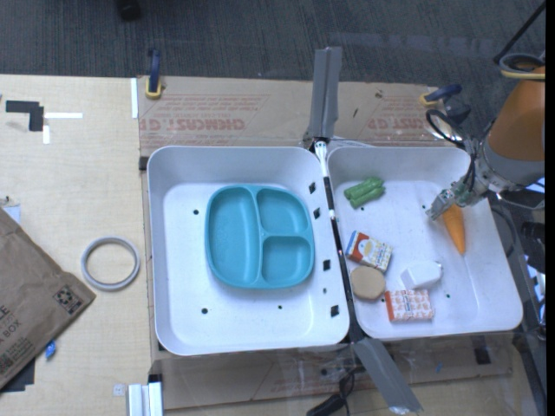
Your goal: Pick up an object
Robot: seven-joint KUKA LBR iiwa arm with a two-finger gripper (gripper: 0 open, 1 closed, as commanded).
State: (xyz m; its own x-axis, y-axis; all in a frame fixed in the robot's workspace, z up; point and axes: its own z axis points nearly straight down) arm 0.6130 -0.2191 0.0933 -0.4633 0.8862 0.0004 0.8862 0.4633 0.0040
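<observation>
An orange carrot [456, 230] is in the right bin [486, 319], near its right wall, with the thin tip pointing toward the front. Its thick end sits between the fingers of my gripper [445, 206], which reaches in from the upper right and is shut on it. Also lying in this bin are a green pea pod [364, 191], a small orange-and-white carton [368, 251], a tan round disc [368, 282], a white block [421, 275] and a red-and-white packet [408, 305].
The left bin [173, 319] holds a teal divided plate [260, 237]. A grey tape ring [110, 262] and a brown cardboard box [30, 297] lie on the bench to the left. The arm's orange band [523, 120] hangs over the right bin's far right corner.
</observation>
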